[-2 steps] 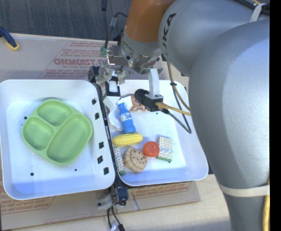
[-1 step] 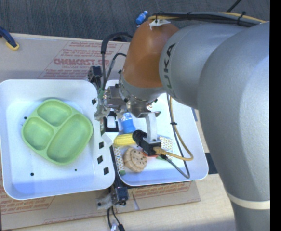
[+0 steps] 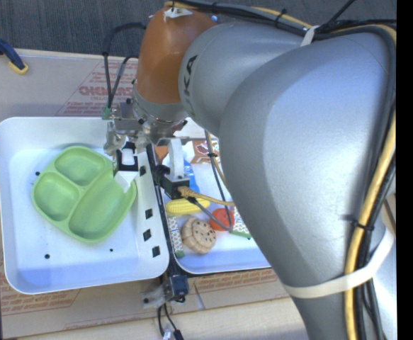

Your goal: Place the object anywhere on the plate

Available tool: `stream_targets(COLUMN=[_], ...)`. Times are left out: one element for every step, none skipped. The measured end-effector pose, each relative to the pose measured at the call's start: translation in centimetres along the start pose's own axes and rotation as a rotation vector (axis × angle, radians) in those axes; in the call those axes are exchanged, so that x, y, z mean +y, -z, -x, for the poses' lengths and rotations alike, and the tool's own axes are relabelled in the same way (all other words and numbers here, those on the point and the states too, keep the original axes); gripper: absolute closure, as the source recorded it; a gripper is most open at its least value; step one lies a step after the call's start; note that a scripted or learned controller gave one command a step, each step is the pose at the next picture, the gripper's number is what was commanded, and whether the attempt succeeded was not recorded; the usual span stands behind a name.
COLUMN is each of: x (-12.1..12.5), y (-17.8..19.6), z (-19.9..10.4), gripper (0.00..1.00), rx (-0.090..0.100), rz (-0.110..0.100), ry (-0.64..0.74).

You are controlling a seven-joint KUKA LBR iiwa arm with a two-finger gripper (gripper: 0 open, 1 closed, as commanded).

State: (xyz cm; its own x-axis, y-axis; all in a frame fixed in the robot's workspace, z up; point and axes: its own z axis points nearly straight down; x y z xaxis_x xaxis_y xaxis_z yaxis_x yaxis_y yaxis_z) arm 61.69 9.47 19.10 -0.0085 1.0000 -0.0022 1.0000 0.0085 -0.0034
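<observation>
I am watching the claw (image 3: 125, 158) hanging over the right rim of the green plate (image 3: 86, 193) in the left bin (image 3: 22, 261); I cannot tell whether it is gripping anything. Objects are lying rightward in the other bin: corn (image 3: 183, 205), a cookie (image 3: 198, 235). The plate is sitting directly left.

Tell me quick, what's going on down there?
Tool hovering at plate's right edge, grip unclear. Plate sits bare in left bin. Cookie and corn in right bin. Nothing blocking plate.
</observation>
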Motion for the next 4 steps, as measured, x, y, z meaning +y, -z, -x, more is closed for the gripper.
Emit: stream_targets(x=[0.0,0.0,4.0,4.0], y=[0.0,1.0,-9.8,5.9], z=[0.0,0.0,-4.3,0.3], gripper=[0.00,1.00,1.00,1.00], rx=[0.000,0.000,0.003,0.002], rz=[0.001,0.000,0.000,0.005], ry=[0.000,0.004,-0.001,-0.002])
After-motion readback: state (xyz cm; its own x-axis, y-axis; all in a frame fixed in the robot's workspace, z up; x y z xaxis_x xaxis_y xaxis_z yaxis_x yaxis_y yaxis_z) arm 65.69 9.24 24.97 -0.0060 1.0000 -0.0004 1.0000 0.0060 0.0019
